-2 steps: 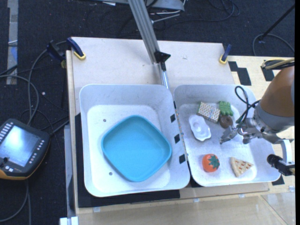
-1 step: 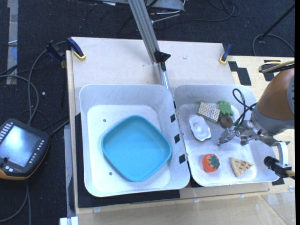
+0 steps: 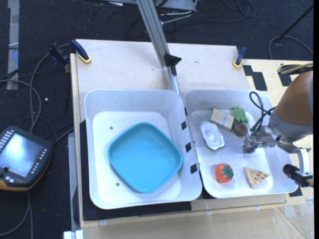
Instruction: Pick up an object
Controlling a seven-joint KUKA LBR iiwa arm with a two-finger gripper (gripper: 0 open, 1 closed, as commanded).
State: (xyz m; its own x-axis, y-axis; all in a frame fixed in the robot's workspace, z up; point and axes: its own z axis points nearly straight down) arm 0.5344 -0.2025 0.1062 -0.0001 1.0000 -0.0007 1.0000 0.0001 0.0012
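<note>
The gripper [image 3: 250, 144], its opening impossible to tell, hovers right of frame centre near the small brown round object [image 3: 240, 129]; descending, it could nudge that into the green leafy toy [image 3: 239, 114].

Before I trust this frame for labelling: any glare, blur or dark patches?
Camera view: even light on both bins; the blue plate and tomato toy look sharp; mild glare washes out the right bin; the pincer is small and soft, its detail unclear; the floor around the bench is dark.

I see a tray [image 3: 144, 157] in the left bin [image 3: 97, 103]; in the right bin [image 3: 279, 185], a tomato [image 3: 224, 173] lies left of a wedge [image 3: 256, 177].
</note>
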